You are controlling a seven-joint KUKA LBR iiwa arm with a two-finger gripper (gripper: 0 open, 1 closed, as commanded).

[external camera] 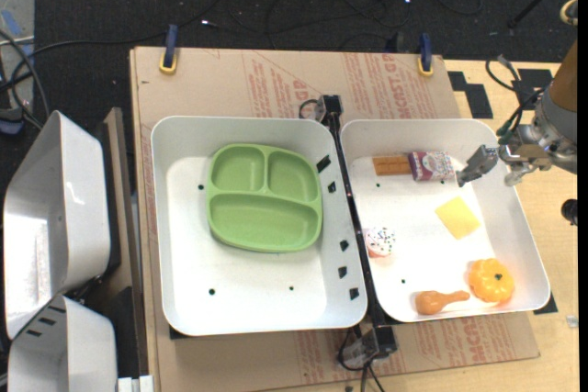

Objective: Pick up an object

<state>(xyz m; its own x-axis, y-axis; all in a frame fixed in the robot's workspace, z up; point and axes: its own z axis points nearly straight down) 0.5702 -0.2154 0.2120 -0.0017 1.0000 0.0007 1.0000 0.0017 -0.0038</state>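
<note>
The tool (490, 162) hangs over the right bin's (525, 225) upper right rim, fingers apparently spread and gripping nothing, though they are small here. Nearest lies a purple packet (430, 165) touching a brown bar (390, 165); below, a yellow block (457, 218), orange pepper (490, 281), orange gourd (440, 299), white die (379, 241). A green tray (265, 198) sits in the left bin (179, 225).

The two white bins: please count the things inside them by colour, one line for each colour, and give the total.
Green: 1, the divided plate in the left bin.
Orange: 3, the pumpkin, the small gourd and the bar, all in the right bin.
Yellow: 1, the flat square.
Purple and white: 1, the packet.
White with dots: 1, the small toy.
Total: 7
</note>
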